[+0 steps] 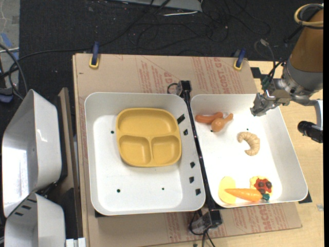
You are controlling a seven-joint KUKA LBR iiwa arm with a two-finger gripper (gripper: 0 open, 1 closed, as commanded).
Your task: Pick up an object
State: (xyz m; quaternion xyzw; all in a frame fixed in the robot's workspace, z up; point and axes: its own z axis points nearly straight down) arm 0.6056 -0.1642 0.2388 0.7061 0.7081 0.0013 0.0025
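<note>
From my console I'd go for the shrimp (pixel 250 142) near the middle of the right bin (pixel 288 153), probably a light, stiff, slick toy best pinched across its curved back, while the gripper (pixel 258 107) hovers over that bin's far rim, its state unclear to me.

Two white bins on a bench, arm at the upper right.

The left bin (pixel 103 189) holds a yellow divided plate (pixel 149 137). The right bin (pixel 288 153) holds an orange drumstick toy (pixel 216 120) near its top, a tan shrimp toy (pixel 250 142) mid-bin, and a carrot (pixel 243 193) beside a red-and-yellow toy (pixel 262 184) at the bottom. The gripper (pixel 259 108) hovers over the right bin's upper right corner.
</note>
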